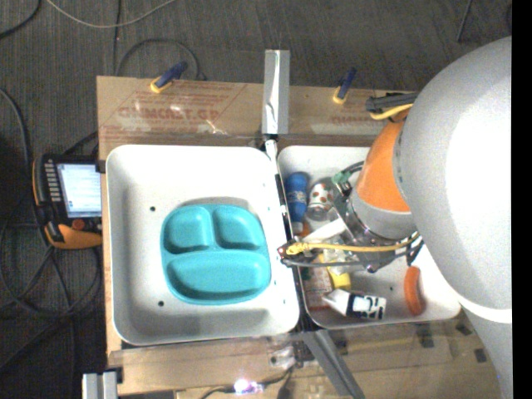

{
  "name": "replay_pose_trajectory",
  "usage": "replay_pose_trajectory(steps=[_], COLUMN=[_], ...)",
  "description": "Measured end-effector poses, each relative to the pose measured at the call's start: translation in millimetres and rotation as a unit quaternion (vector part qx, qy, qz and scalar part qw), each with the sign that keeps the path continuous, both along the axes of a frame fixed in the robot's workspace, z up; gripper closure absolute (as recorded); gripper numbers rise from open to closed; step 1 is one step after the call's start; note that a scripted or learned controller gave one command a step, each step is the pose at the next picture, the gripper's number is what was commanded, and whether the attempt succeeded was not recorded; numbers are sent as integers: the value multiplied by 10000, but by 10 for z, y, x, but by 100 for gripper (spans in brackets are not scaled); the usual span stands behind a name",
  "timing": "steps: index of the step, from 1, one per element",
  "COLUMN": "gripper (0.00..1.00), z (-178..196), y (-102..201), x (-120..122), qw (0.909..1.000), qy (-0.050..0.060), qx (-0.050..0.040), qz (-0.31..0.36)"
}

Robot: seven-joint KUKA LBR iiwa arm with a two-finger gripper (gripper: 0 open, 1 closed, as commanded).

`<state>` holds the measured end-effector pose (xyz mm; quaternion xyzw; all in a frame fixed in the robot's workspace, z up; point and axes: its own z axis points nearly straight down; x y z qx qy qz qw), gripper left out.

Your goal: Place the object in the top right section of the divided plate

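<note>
One teal divided plate (218,252) with three sections sits in the left bin (125,223). The gripper (293,254) hangs at the right bin's (440,310) nine o'clock edge, grip state unreadable. Four objects are countable there: a blue can (296,191), a white bottle (356,304), an orange piece (413,291) and a yellow piece (338,278).

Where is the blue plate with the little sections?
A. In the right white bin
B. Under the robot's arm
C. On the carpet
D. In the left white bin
D: the blue divided plate lies flat in the left bin, while the arm reaches over the right bin.
</note>
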<state>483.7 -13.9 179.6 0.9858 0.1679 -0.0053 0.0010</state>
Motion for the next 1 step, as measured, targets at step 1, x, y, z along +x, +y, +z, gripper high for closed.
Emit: replay_pose_trajectory(steps=[1], gripper=[100], z=[-7], y=[419], x=[553], qw=[10000], qy=[3], qx=[-10], qz=[-66])
